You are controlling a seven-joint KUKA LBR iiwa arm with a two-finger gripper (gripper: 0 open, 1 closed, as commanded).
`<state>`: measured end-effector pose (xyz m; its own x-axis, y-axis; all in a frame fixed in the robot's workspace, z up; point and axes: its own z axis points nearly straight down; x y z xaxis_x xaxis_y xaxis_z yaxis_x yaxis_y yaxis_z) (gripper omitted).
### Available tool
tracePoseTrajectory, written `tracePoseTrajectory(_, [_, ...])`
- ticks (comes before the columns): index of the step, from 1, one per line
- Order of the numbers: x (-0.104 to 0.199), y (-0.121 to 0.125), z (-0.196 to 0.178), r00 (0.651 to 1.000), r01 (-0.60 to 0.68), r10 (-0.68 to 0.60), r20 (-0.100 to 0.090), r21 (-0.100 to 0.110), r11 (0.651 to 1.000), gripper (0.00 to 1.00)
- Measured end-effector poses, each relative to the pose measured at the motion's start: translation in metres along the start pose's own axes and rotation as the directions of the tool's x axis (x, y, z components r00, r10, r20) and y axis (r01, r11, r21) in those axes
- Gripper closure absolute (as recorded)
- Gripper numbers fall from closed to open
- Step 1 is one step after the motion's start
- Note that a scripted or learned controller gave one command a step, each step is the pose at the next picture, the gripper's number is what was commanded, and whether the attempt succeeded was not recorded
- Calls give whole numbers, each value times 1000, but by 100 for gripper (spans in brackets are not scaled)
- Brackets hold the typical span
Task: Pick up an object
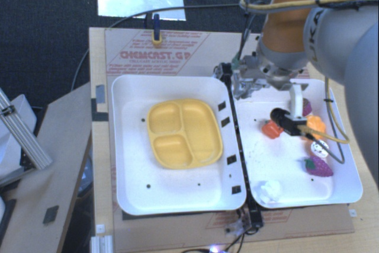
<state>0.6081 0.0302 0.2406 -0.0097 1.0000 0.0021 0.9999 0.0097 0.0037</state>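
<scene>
My gripper (244, 87) hangs over the far left corner of the right bin (349, 186), close to the divider between the bins. Nothing shows between it and the bin floor. In that bin lie a small orange-red piece (270, 130), an orange item (317, 125), a purple item (307, 107) partly hidden behind the wrist bracket, a small white and black item (320, 148), a magenta strawberry-like toy (320, 167) and a crumpled white piece (270, 189). All of them lie nearer the camera or further right than the gripper.
The left bin (127, 186) holds a yellow divided plate (183, 132) in its middle. The grey arm with its orange band (293, 9) comes in from the upper right above the right bin's far edge. A cardboard sheet (160, 53) lies behind the bins.
</scene>
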Motion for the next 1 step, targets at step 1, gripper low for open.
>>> tracePoseTrajectory(1, [47, 22, -4, 1000, -1, 1, 0, 0, 1000, 100])
